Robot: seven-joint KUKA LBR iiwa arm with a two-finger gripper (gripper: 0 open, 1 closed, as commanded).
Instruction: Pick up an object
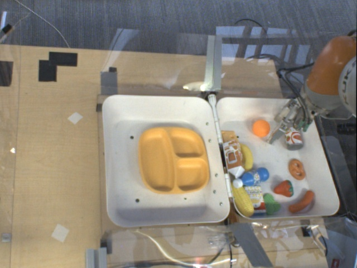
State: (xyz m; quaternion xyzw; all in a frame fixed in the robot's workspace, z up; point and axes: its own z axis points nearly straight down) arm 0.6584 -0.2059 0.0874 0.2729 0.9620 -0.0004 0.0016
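My gripper [282, 133] hangs over the upper part of the right bin [326, 166], reaching in from the right. Its fingers look spread, with nothing held between them. An orange ball [260, 128] lies just left of the fingertips. A small grey and red can [294, 140] sits right under the right finger; whether they touch is unclear. Lower in the same bin lie an orange disc [297, 168], a red strawberry-like toy [284, 188], a red sausage [302, 201], a blue bottle [255, 177], a corn cob [241, 199], a banana [246, 157] and a brown packet [231, 151].
The left bin [120, 149] holds a yellow divided plate [173, 159]. A metal divider [218, 149] runs between the two bins. A small carton [254, 194] and a green toy [272, 204] crowd the right bin's lower left corner. Cables trail behind the arm at the upper right.
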